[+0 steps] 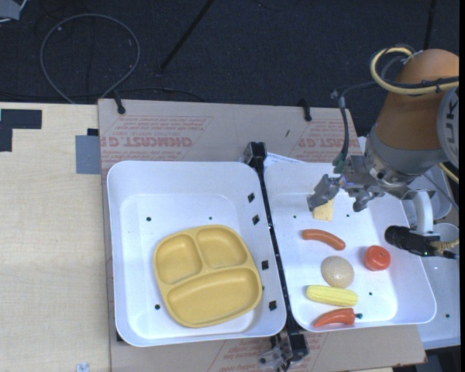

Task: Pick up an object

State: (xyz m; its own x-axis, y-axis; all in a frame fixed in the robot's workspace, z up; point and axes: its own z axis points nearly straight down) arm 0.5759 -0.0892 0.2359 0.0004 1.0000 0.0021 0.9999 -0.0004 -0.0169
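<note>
Red pepper (pixel 335 317) and corn (pixel 331 294) lie nearest; my gripper (pixel 342 192) stands spread over the right bin (pixel 418 304), a pale yellow wedge (pixel 323 209) beside one finger—centre, then close squarely.

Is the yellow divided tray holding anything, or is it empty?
Empty. The yellow divided tray lies flat in the left bin, and all three compartments show bare yellow.

A yellow divided tray (pixel 208 276) lies in the left bin (pixel 132 200).
</note>
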